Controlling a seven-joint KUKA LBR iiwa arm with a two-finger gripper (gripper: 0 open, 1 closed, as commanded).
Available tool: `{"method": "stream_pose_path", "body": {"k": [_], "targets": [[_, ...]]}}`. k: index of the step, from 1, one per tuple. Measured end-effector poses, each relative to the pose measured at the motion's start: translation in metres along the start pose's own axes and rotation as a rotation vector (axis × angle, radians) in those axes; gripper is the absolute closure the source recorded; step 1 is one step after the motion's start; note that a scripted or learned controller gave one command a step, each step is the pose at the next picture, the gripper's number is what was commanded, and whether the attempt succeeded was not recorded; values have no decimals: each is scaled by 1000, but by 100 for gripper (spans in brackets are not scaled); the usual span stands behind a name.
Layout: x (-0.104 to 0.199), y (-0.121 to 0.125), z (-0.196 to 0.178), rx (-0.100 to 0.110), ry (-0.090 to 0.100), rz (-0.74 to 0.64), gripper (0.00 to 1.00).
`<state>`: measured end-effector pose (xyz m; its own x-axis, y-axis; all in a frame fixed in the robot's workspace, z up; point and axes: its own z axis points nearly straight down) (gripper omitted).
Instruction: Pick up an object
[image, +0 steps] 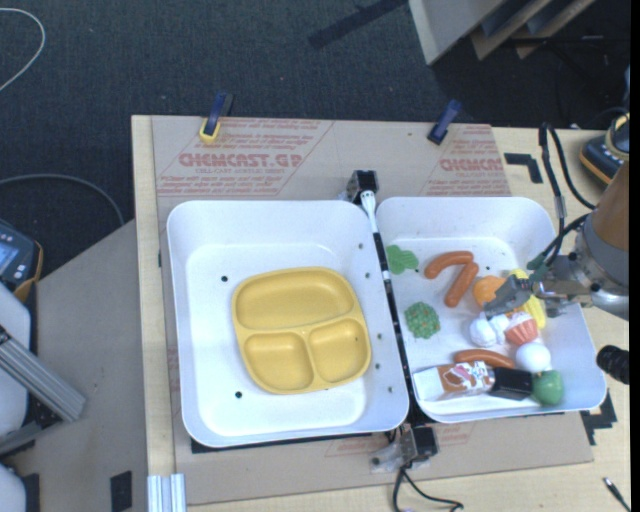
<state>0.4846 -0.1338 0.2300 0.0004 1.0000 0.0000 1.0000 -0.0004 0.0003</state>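
The right bin (440, 222) holds several toy foods. Two orange sausages (452, 264) lie near its middle, with an orange fruit (487, 290) just to their right. A green leaf piece (402, 260) and a broccoli floret (422, 320) sit at the left. A white egg (483, 332), a striped orange-and-white piece (521, 328), a white ball (534, 357) and a green ball (548, 388) crowd the right. My gripper (505, 300) reaches in from the right, low over the orange fruit and the egg.
The left bin (190, 300) carries a yellow divided plate (298, 328). A brown-labelled bottle with a black end (472, 378) and a third sausage (484, 356) lie along the right bin's front. A divider rail (381, 290) runs between the bins. Cables hang at the right.
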Motion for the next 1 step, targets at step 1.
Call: {"method": "stream_pose_path", "body": {"k": [1], "targets": [[5,8,49,6,3,-1,0]]}}
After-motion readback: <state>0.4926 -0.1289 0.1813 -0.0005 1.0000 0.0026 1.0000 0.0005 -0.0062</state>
